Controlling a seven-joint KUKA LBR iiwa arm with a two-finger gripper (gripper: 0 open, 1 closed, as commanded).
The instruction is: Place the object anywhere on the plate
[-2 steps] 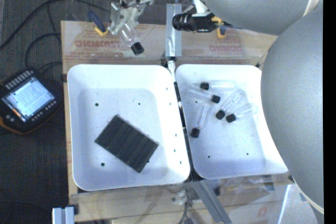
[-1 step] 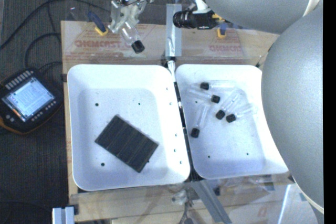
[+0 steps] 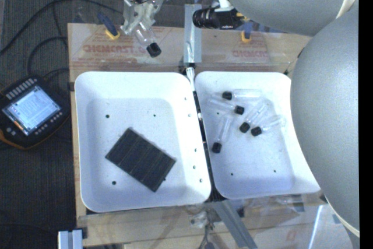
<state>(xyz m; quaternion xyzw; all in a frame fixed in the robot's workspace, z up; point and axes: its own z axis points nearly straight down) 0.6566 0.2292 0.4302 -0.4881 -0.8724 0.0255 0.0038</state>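
My gripper (image 3: 143,32) pinches a tube (image 3: 147,42) at 12 o'clock, above the left bin (image 3: 87,125). I should lower slowly over the plate (image 3: 140,159), toward 6 o'clock, then release.

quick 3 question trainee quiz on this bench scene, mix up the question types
1. True or false: the dark ribbed rectangular plate lies in the right white bin.
2. What sits between the gripper fingers?
3. Where are the loose vials? A) left white bin B) right white bin C) bench

Key:
1. False; it lies in the left bin.
2. A clear black-capped vial.
3. B
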